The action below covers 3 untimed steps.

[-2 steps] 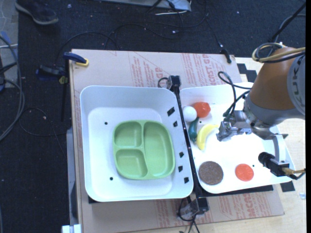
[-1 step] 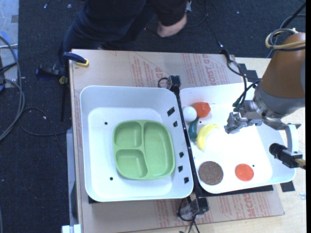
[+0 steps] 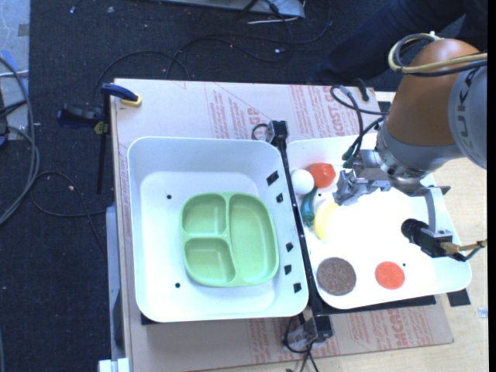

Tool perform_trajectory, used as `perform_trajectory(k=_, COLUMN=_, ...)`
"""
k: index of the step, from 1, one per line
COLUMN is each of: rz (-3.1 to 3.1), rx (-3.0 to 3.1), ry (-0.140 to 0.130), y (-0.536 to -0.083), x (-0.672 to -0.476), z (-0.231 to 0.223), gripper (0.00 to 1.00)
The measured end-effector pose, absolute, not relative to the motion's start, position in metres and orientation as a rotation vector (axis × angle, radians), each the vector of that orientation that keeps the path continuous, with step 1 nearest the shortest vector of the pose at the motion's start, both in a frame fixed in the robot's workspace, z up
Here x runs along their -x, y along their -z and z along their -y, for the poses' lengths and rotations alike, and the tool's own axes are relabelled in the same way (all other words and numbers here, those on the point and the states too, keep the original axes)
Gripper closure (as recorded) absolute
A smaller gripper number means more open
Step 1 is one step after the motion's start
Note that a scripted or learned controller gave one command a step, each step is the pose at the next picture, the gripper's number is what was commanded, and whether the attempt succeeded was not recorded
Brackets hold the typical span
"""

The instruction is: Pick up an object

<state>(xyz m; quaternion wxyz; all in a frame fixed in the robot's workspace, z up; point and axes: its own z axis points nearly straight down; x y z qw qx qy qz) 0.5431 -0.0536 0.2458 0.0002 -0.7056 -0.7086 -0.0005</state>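
The gripper [image 3: 349, 190] hung low in the right bin [image 3: 434, 289], just beside the banana [image 3: 324, 218], egg [image 3: 301, 180] and tomato [image 3: 322, 174]. Finger state could not be determined. The left bin [image 3: 147, 208] held a green tray [image 3: 229, 239].

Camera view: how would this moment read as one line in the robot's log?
gripper: over right bin, above banana | nearby: white ball, tomato | green tray: left bin
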Motion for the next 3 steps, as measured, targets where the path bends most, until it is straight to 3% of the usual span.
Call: perform_trajectory(k=3, rz=2.225, rx=2.217, ry=0.001, y=-0.241, x=-0.625, z=-0.087, gripper=1.0)
